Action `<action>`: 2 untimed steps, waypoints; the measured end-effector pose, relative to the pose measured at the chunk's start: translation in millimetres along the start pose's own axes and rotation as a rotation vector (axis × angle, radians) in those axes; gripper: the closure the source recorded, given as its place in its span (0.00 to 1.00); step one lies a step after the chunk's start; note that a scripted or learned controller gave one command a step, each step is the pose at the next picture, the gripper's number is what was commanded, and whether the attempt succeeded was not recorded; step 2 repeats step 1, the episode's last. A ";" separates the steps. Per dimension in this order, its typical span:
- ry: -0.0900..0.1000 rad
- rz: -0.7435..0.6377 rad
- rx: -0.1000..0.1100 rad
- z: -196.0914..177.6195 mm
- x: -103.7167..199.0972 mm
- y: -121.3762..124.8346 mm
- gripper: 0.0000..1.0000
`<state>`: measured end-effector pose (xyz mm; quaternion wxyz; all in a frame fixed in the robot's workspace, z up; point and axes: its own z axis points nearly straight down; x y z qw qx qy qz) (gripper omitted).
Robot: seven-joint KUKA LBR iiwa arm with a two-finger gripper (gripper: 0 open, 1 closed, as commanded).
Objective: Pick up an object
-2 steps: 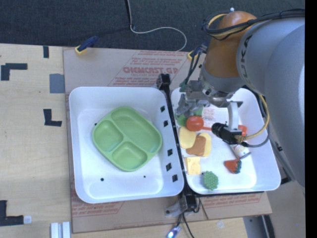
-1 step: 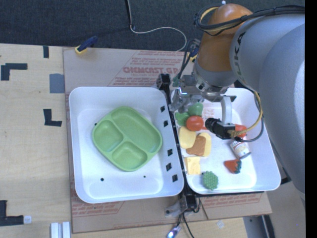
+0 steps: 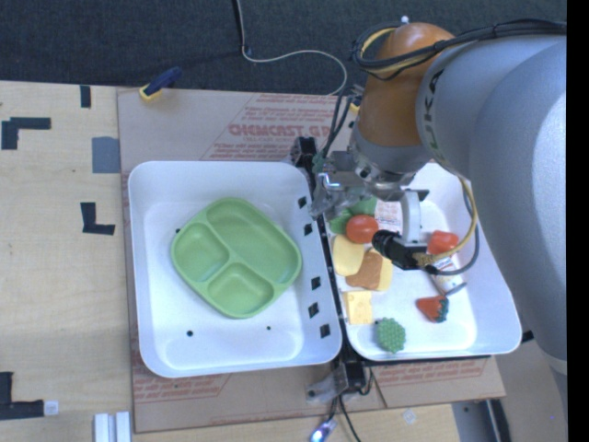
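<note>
Bench, light wood with black tape marks, is carrying a brown cardboard sheet printed in red. Two white bins are sitting side by side on the cardboard: left bin and right bin, walls touching at the middle. A blue-and-yellow clip is lying at the cardboard's far left corner. A dark cable is trailing beyond the bench's far edge.

Divided tray in left bin; toy foods clustered in right bin.
</note>
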<state>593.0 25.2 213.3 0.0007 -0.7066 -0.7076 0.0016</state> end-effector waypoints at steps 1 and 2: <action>0.000 0.001 -0.001 -3.3 -9.4 -1.5 1.00; 0.000 0.001 -0.001 -3.3 -9.4 -1.5 1.00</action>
